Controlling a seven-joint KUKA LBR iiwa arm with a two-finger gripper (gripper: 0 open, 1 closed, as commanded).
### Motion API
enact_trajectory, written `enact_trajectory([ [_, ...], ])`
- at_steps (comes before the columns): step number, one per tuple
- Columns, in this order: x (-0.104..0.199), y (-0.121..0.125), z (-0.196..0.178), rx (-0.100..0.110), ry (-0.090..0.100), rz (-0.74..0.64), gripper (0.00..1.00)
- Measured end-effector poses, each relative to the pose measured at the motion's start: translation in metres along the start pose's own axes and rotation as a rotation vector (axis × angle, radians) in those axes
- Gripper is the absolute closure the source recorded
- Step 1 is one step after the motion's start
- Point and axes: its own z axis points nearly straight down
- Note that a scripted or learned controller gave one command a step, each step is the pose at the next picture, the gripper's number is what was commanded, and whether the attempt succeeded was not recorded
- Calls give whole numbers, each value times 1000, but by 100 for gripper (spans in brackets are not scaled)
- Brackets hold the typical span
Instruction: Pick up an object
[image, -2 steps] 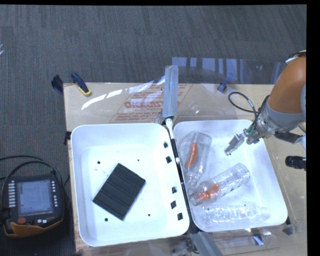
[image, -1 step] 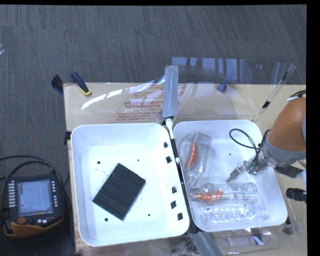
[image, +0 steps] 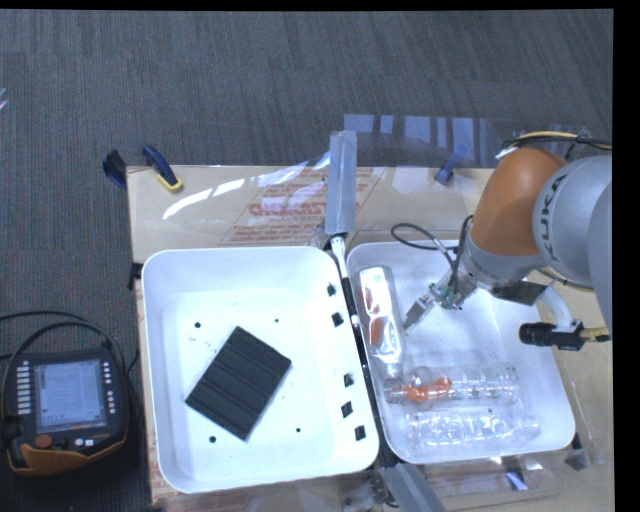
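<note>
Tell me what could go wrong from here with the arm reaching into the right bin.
1. The end effector hovers by a clear packet lying against the right bin's left wall; a descent there may hit the wall or slip off the glossy wrap.
2. The clear plastic bottles lie close together, so a grasp might catch two or roll them apart.
3. The black ridged pad sits in the left bin, away from the arm.

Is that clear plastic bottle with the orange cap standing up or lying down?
Lying down. The bottle rests on its side in the right bin, its length running across the floor.
</note>
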Motion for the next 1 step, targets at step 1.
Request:
enact_trajectory([
  [1,-20,-8,-129,-2,-2,-158,0],
])
